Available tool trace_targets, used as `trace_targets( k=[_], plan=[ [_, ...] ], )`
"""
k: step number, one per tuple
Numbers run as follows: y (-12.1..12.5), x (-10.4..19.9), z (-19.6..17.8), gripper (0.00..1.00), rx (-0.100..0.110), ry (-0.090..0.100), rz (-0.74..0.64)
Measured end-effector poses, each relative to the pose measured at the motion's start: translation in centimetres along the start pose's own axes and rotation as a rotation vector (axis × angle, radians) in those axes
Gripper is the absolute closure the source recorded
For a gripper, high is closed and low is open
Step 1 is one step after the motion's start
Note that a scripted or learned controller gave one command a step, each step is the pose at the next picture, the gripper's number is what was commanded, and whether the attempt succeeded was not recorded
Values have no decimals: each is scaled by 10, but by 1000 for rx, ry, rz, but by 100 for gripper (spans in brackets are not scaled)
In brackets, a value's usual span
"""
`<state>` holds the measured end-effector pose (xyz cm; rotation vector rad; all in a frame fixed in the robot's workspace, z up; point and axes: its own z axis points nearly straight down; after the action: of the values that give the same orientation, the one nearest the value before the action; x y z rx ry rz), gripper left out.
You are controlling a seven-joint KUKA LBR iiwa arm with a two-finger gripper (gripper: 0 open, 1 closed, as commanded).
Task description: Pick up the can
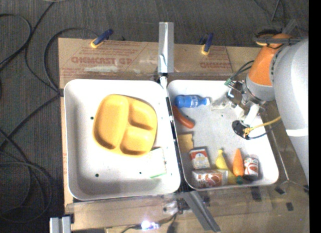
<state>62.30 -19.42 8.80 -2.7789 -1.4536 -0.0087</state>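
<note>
A small red and white can [251, 167] stands at the front right corner of the right bin [271, 141], next to an orange carrot [237, 161]. My gripper [235, 105] hangs over the back right part of that bin, well behind the can and apart from it. A black part with a yellow cable [242, 127] sits just below the wrist. Nothing is seen in the gripper.
The right bin also holds a blue bottle [192, 101], a sausage [183, 117], a red and white carton [199, 158], a red and white pack lying flat [208, 178] and a yellow piece [221, 159]. A yellow divided plate [126, 124] lies in the left bin [80, 166].
</note>
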Motion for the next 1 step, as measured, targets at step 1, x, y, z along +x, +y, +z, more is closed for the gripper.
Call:
trace_targets(
  k=[1],
  plan=[
    [1,-1,-10,100,-5,-5,-3]
  ],
)
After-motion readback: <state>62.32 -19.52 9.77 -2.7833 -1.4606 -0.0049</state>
